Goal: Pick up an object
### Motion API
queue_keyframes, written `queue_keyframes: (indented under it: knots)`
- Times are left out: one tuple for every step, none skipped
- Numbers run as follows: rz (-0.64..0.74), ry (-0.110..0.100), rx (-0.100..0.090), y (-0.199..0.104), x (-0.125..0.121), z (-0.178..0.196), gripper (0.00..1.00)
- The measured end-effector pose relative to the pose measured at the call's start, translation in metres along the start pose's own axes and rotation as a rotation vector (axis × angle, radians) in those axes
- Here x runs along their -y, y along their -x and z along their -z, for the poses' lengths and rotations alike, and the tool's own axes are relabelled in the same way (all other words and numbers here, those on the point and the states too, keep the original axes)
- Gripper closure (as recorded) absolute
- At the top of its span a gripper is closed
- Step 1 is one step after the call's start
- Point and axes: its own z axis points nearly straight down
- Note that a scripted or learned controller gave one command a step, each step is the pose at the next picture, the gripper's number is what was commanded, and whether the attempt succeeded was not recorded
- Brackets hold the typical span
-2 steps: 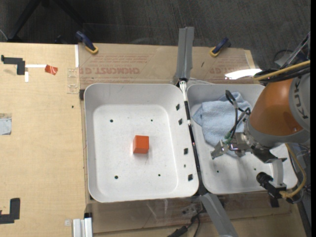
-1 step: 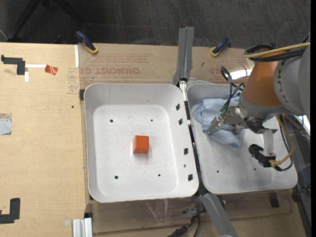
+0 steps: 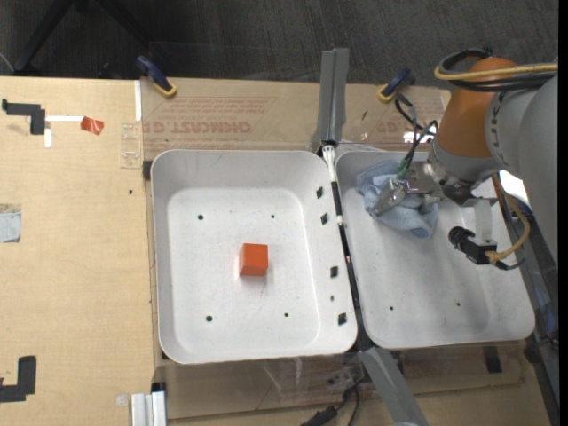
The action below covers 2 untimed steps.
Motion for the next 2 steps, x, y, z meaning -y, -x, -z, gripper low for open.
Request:
queue_keyframes:
  knots:
    - [0.001,0.0,0.0,0.0,0.0,0.009,1.0]
    - [0.012,-0.001,0.001,-0.065,-0.027,0.099,1.0]
